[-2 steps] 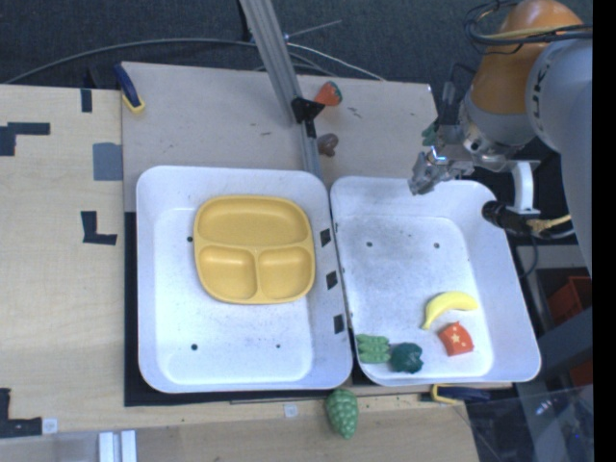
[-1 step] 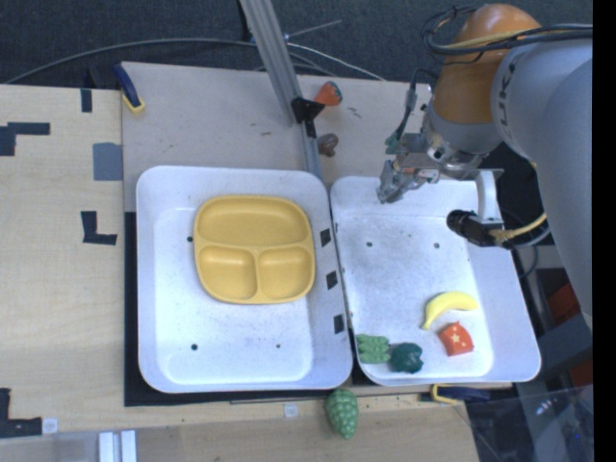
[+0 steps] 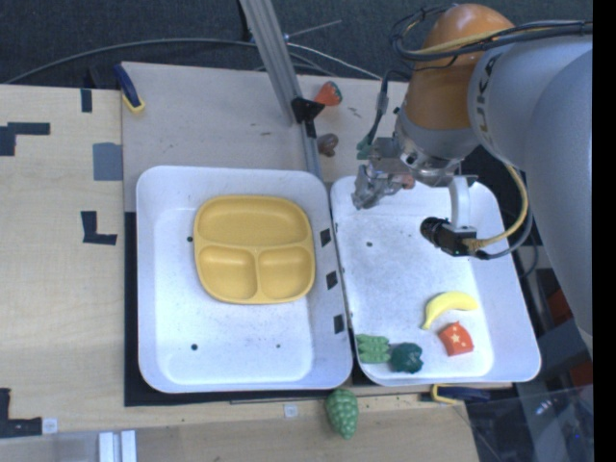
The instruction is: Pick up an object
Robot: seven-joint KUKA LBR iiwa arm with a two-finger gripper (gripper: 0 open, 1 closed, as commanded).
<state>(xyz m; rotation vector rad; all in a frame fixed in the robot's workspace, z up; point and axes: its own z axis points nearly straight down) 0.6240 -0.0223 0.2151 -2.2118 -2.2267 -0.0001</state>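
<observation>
Right bin [image 3: 510, 354] — end effector [image 3: 367, 197] over far corner (banana [image 3: 449, 305] near).

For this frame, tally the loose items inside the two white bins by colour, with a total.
Yellow: 2, the divided plate in the left bin and the banana in the right bin
Green: 2, a light green piece and a dark green piece
Red: 1, the red block
Total: 5

Robotics lab, plywood worktop [image 3: 221, 114] with two white bins [image 3: 154, 258], toy food, clamped aluminium post [image 3: 274, 46], loose cables, grey-orange arm [image 3: 500, 65]
</observation>
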